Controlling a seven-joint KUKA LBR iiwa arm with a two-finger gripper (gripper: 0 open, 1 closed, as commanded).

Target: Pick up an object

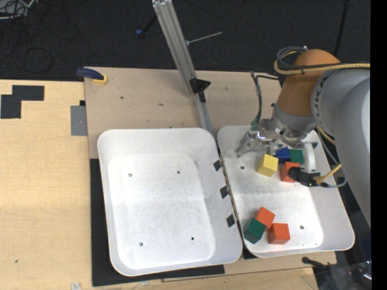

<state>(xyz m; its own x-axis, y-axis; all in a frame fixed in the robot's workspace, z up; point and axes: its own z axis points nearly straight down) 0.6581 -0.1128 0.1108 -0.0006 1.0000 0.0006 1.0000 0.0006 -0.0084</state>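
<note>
The grey arm reaches in from the right, its orange band sitting above the wrist, and bends down over the far part of the right bin. The gripper hangs low above the bin floor at the far left of the block cluster; whether the jaws are spread or pressed together cannot be told from this angle, and no block shows between them.

Just on the near side of the gripper lies a yellow block, tilted on the bin floor. To its right sit a blue block and a green block, close together, with a red block just in front of them. Well apart from these, toward the near edge of the same bin, three more blocks huddle: an orange block, a dark green block touching it on the left, and a second orange block just to the right.

The left bin lies beside the right one, their edges meeting along a line with small black clips. Both rest on a pale wooden worktop. A slanted aluminium rail rises from the far side of the bins. Beyond the worktop the floor is dark, with cables at far left.
</note>
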